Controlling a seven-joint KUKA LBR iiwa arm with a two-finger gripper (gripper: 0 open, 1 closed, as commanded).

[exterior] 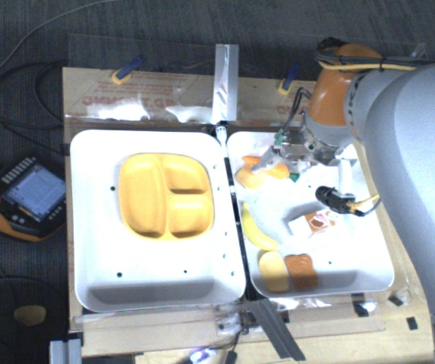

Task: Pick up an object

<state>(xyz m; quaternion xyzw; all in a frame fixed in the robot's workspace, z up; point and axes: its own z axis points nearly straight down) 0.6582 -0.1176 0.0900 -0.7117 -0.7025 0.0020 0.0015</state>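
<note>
Arm (418, 165) is nearest to us: a big grey body down the R side, w/ the orange band (331, 105) above the wrist. The gripper (284, 152) sits low over the far-left part of the R bin (380, 275). We can't tell if it's open, closed or gripping anything, since the wrist hides that.

Just beside it, on the near side, we see a small orange piece (279, 171). Next to that, by the bin's left wall, is a rounded yellow-orange item (249, 177), and a tiny green bit (294, 177) lies close by. We can't say whether the gripper touches any of them.

Further out, approx mid-bin, there's a white-and-red packet (317, 222), tilted. A curved yellow item (256, 233) lies along the left wall. At the near edge a pale yellow block (272, 271) and a brown block (301, 271) sit side by side, touching.

The L bin (96, 279) holds a yellow divided tray (166, 194), approx centred. Past the bins, two blue clamps (128, 68) sit at the bench's far edge, and a pendant w/ a screen (23, 196) lies on the floor at left
</note>
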